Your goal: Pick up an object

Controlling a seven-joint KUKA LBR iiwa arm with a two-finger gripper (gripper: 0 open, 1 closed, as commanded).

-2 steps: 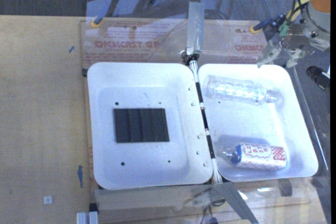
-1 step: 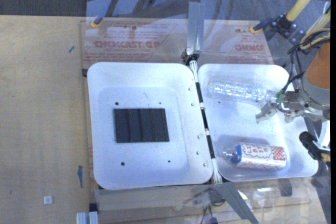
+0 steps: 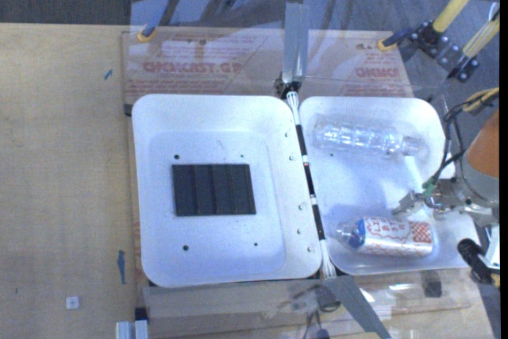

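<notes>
- Camera view from above the bench: two white bins side by side. The left bin point(image 3: 159, 131) has a flat dark ribbed panel point(image 3: 213, 189) lying in the middle; the right bin point(image 3: 429, 119) has two bottles.
- The gripper point(image 3: 414, 202) comes in from the right edge, low over the right bin, just above the labelled bottle point(image 3: 387, 235). Honestly can't tell from here if the claw is spread or pinched, it's a small blur of metal. Nothing visibly between its fingers.
- The labelled bottle lies on its side near the front wall of the right bin, cap end pointing at the divider. The clear bottle point(image 3: 361, 139) lies on its side toward the back, well apart from it.
- Handling guess: both look like empty plastic, so light, round and prone to rolling or squirting out of a pinch. The clear one looks crinkly, thin-walled and likely to squash.
- I'd take the labelled one across its middle, fingers straddling the long axis. The label probably gives better grip than bare plastic.
- Room: it sits close to the front rim, so the finger on that side has little space. Plenty of open floor between the two bottles.
</notes>
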